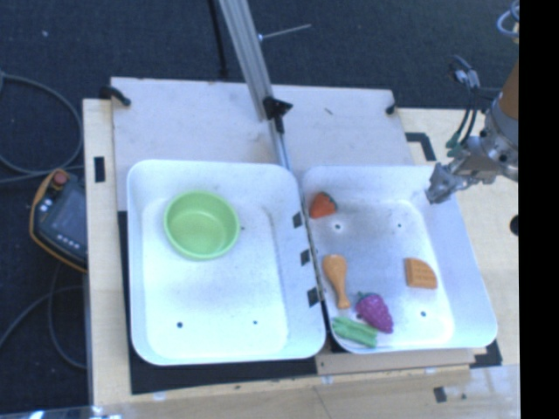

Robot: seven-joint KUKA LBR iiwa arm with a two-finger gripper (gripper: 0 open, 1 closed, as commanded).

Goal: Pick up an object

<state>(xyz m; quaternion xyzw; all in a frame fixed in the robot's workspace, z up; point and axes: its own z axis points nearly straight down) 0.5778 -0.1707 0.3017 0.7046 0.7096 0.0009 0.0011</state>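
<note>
Arm enters at the right edge of the camera view, upper half, orange band partly visible near the frame edge. Grey wrist angles down and left, cables hanging beside it. Gripper (pixel 439 187) sits at the end, tilted toward lower left; too small and blurred to read anything between its tips.

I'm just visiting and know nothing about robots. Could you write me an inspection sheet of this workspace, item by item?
Surface: bench bearing a left bin and a right bin, side by side.
Job's things: in the right bin, strawberry, drumstick, bread slice, grapes, green pod.
Clutter: green bowl in the left bin.
Grippers: gripper above the right bin's far right corner, carrying nothing; jaws unclear.
Cables: black cable on the floor, left.
Surroundings: handheld controller on dark carpet; metal pole.
</note>
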